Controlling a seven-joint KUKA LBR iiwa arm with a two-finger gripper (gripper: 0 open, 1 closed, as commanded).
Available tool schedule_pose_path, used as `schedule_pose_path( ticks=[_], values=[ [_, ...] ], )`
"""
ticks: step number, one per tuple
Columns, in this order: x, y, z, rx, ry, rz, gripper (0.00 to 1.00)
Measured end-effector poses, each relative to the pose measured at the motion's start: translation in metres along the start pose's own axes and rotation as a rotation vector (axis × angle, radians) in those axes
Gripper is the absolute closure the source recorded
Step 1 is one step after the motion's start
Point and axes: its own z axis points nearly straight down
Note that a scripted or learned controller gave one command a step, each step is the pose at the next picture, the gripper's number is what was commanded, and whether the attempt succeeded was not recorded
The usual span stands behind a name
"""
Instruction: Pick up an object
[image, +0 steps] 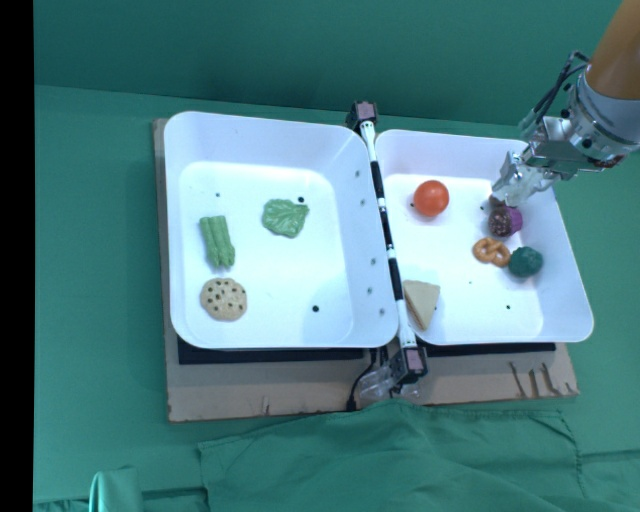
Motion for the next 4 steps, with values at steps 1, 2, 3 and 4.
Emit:
schedule_pose_path(
  ticks=[1,2,3,4],
  values=[
    [-0.001,0.001,-0.010,0.003,0.000,0.001,1.00],
    [0.008,0.050,0.006,0.003,-0.001,0.000,1.00],
    [0.014,0.084,0.031,0.004,-0.001,0.000,1.00],
    [0.022,0.109,0.058,0.006,0.000,0.000,1.00]
  ],
)
